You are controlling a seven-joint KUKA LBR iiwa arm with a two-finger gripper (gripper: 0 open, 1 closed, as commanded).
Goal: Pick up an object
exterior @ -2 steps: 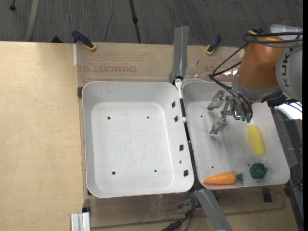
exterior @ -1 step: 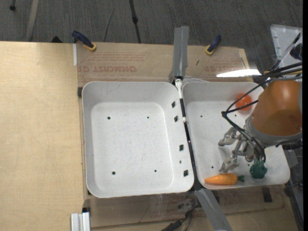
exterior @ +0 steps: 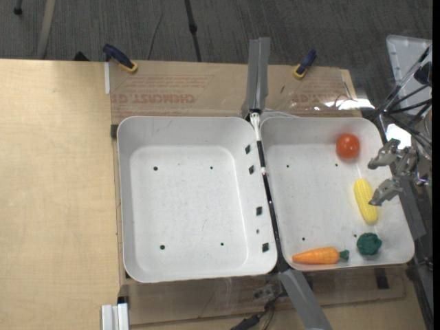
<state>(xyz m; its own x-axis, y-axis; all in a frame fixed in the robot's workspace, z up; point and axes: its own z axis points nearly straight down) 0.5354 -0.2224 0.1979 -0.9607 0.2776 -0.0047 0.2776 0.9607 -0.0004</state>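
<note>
Yellow corn (exterior: 366, 201) lies in the right bin (exterior: 309, 184), close to its right wall, and the gripper (exterior: 386, 177) stands just beside it, at the bin's right edge. The two fingers are spread apart, one above and one lower, and the lower tip seems to touch the corn or to be just over it; I cannot tell which. Nothing is held between them.

Other things are in the same bin: a tomato (exterior: 348, 146) near the upper right, a carrot (exterior: 319, 256) along the front wall, and a green piece (exterior: 369, 244) in the front right corner. The left bin (exterior: 185, 198) holds no objects.

I think the risk is the wall. The corn is so near to it that one finger may land on the rim instead of going down beside the corn. The corn is also round and smooth, so if the fingers close off its middle, it can roll or slip out. A push from one finger only may slide it toward the green piece.
</note>
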